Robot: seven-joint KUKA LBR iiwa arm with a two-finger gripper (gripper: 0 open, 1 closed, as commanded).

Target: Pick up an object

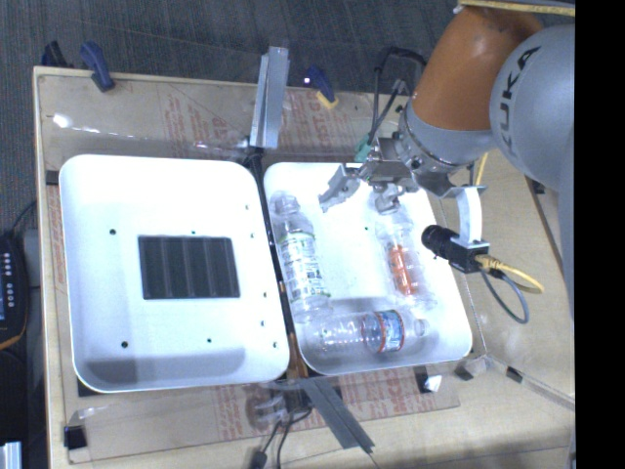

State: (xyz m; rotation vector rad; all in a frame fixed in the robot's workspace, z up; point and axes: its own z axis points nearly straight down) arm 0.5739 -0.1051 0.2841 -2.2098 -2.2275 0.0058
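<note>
My gripper (359,193) hangs over the far part of the right bin (337,179), its two fingers spread apart and nothing between them. Three clear plastic bottles lie in that bin. One with a white label (298,252) lies along the left wall. A second with a blue and orange label (366,331) lies across the near end. The third, with an orange label (401,257), lies by the right wall, just below the right finger (383,201).
The left bin (98,193) holds a dark ribbed rectangle (188,267) on its floor. A metal divider post (268,98) rises between the bins at the back. A black connector with a yellow cable (469,252) hangs off the arm by the right bin's edge.
</note>
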